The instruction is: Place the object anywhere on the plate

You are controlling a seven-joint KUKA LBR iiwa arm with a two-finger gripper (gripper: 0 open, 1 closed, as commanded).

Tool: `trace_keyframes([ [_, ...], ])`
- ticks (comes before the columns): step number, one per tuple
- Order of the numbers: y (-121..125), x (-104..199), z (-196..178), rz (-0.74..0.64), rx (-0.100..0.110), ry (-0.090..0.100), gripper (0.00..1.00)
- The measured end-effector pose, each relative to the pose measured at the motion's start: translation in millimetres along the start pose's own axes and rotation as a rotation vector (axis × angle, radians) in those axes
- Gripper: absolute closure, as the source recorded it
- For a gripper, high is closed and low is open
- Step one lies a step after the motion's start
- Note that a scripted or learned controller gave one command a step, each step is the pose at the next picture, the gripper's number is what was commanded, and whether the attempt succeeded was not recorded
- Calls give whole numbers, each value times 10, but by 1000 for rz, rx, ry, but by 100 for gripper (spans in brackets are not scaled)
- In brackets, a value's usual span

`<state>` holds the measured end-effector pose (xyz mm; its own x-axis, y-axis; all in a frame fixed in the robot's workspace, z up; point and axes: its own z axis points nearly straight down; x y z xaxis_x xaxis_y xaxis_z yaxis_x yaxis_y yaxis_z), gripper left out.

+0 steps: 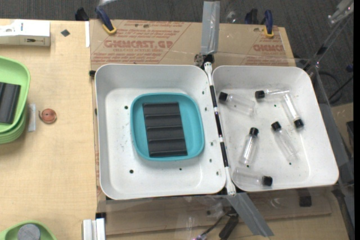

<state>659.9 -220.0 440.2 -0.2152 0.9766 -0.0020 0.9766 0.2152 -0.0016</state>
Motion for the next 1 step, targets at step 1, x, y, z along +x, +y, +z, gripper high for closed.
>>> trace_keyframes([
  [1,0,0,0,0,0,0,0],
])
